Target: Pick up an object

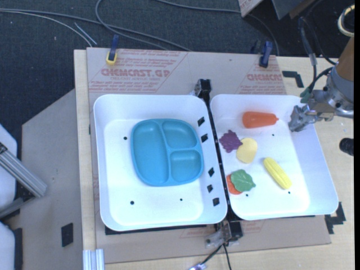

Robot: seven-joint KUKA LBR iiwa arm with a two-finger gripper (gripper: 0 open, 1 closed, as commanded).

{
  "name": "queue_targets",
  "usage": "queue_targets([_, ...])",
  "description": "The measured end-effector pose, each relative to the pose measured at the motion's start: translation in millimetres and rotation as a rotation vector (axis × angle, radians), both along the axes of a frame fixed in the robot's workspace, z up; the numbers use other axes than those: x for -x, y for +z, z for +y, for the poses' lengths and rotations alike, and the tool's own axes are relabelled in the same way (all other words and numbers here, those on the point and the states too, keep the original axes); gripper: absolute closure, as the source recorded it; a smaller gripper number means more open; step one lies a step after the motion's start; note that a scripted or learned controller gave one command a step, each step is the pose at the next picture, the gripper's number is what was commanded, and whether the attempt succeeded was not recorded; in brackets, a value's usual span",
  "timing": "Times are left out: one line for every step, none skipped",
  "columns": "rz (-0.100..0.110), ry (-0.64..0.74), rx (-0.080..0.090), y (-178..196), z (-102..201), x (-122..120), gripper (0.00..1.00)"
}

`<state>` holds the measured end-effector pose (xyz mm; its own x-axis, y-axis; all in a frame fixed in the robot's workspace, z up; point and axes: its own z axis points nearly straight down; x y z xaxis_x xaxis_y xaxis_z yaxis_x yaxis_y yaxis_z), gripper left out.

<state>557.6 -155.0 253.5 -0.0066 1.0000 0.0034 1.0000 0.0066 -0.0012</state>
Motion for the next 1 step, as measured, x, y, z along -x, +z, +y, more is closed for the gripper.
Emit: queue_targets([-0.001, -0.001, 0.001, 2.5, 48.3, -7.6, 1.00])
